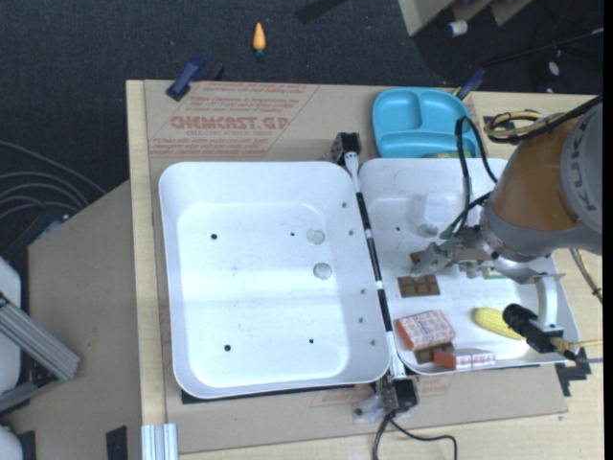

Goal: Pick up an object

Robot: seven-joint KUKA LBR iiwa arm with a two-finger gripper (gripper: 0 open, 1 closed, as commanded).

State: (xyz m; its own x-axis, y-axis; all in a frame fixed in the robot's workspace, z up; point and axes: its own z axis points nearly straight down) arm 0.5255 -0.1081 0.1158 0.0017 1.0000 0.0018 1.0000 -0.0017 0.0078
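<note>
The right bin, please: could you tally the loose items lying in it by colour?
In the right bin:
Brown: 1, the brown block
Orange-red: 1, the orange-red box
Yellow: 1, the yellow banana-like item
White with red: 1, the flat packet
Total: 4

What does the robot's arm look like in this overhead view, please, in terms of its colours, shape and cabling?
The arm is thick and rounded, grey with a broad orange band above the wrist. Black cables loop over the band toward the gripper, a small grey-metal assembly at the arm's tip over the right bin.
</note>
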